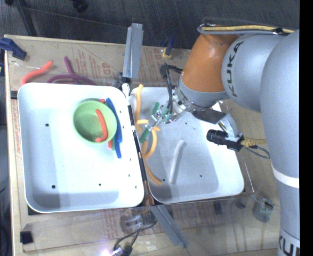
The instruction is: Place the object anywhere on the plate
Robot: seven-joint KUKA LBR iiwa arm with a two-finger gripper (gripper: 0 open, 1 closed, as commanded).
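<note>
A KUKA arm (252,57) reaches in from the right over two white bins on a bench (65,52). Its gripper (157,120) sits low at the right bin's (209,175) upper-left corner, just beside the rail between the bins; whether it's clenched or released can't be told, as green and orange bits crowd the tips. A white stick (176,158) lies near the middle of the right bin, apart from the gripper. Yellow-orange cable (151,143) loops along that bin's left edge.

In the left bin (55,175), a green plate (92,122) rests toward the upper-right corner. A red curved piece (100,124) lies on the plate, w/ a blue strip (115,129) touching its right rim and running down past it.

Beyond the left bin's top edge, red & purple tubes (65,78) lie on the bench. A blue clamp (11,47) grips the bench's top-left corner.
</note>
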